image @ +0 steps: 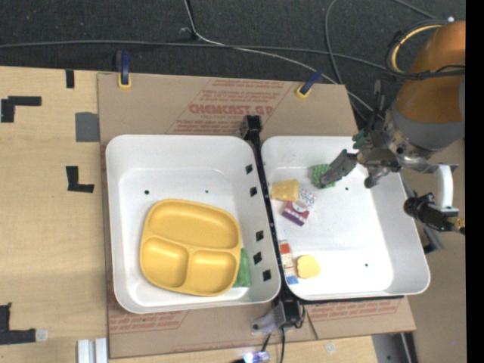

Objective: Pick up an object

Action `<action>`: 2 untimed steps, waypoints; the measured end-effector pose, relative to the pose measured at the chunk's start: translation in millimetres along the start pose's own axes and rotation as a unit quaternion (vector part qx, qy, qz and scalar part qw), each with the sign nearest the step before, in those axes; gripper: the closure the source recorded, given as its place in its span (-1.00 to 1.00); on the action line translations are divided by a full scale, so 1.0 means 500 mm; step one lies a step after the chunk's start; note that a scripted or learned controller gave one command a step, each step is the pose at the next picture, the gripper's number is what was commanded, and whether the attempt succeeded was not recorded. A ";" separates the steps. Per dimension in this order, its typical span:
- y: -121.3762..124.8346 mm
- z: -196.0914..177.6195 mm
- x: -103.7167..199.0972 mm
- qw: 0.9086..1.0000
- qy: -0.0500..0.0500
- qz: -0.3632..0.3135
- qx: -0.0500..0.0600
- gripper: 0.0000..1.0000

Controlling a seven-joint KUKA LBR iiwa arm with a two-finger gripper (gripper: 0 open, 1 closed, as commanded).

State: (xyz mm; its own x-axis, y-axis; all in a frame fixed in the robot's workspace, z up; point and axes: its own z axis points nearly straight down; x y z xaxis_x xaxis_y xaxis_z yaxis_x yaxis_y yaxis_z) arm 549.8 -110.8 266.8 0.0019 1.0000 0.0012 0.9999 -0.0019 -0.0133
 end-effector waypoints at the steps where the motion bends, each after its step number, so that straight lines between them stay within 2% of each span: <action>1: 0.004 -0.013 0.001 1.000 -0.001 -0.002 -0.006 -1.00; 2: -0.004 0.093 -0.019 1.000 -0.001 0.000 -0.003 -1.00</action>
State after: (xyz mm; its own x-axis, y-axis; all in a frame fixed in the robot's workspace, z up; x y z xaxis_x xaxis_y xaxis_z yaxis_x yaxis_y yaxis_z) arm 547.3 -120.2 220.5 0.0012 1.0000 -0.0003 1.0000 -0.0012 -0.0066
